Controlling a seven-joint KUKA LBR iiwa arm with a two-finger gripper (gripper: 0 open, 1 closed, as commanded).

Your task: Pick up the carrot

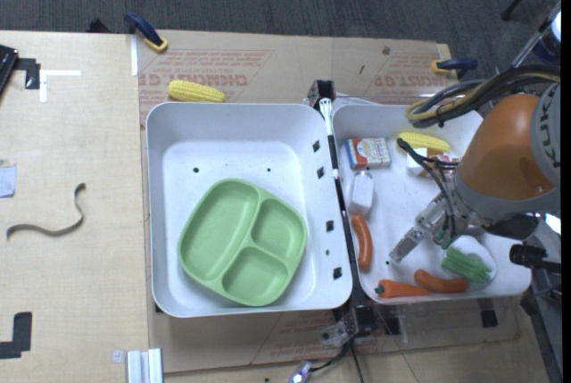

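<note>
Carrot [403, 288] lying flat on floor of right bin [379, 127], at its near edge, orange body with tip pointing toward the divider between bins. Just right of carrot, nearly touching end to end: a shorter orange-red sausage-like piece [440, 283]. Right of and slightly beyond that piece: green ridged vegetable [467, 264]. Left of carrot and further from the near edge: red-orange hot dog [362, 242], lengthwise along bin's left wall. Beyond hot dog: small white block [361, 192], then a red-and-white printed packet [368, 153] near far wall. Yellow corn cob [424, 142] at far side of right bin, partly under cables. Tool [412, 241] hanging above carrot, beyond it and apart from it, nothing between the fingers; fingers look slightly apart, metal tips angled down toward bin floor. Grey arm with orange band [507, 149] coming in over right rim of right bin. Left bin [169, 127], beside right bin, holding green three-compartment plate [243, 240]. Second yellow corn cob [195, 91] on cardboard sheet beyond left bin. Thin dark snake-like strip [53, 222] on tabletop [71, 149], well left of left bin.
</note>
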